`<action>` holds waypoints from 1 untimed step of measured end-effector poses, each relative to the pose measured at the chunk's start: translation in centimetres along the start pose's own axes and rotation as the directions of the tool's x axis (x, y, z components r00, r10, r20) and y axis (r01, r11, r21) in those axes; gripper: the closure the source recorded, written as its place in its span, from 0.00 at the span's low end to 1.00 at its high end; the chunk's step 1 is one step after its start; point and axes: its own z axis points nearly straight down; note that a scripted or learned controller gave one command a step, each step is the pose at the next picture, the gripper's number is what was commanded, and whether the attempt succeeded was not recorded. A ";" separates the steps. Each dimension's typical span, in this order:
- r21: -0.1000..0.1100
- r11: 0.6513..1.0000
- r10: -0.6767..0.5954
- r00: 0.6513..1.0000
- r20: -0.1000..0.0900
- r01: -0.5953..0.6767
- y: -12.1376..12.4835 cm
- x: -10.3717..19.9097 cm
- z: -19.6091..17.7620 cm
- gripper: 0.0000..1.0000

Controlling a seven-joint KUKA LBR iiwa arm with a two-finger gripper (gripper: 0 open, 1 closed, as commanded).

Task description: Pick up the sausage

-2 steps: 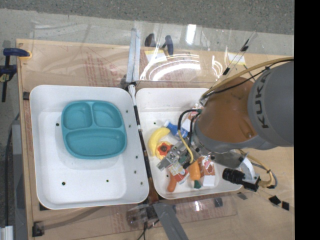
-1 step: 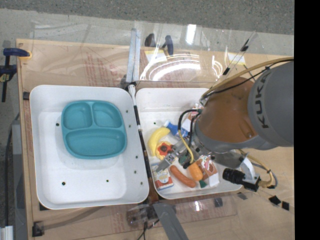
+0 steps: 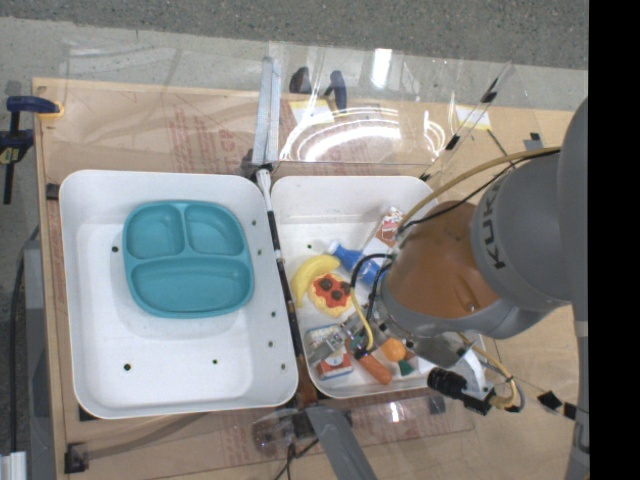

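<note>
The sausage (image 3: 376, 369) lies in the right-hand bin (image 3: 300, 208) near its front wall, its long axis slanting away from the banana (image 3: 312, 271) (further back), just below the arm's wrist (image 3: 440, 283), whose gripper state cannot be judged.

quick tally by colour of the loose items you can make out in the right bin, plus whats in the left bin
Right bin, partly hidden by the arm:
Yellow: 1, banana-like piece
Blue: 1, small item
Orange: 2, sausage-like piece and small round piece
Red and yellow: 1, round item
Red and white: 1, packet
Multicolour: 1, small box
Left bin:
Teal: 1, divided plate
Total: 8
</note>
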 end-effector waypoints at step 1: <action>0.001 1.000 -0.003 1.000 0.000 0.003 -0.1 -0.1 -1.0 1.00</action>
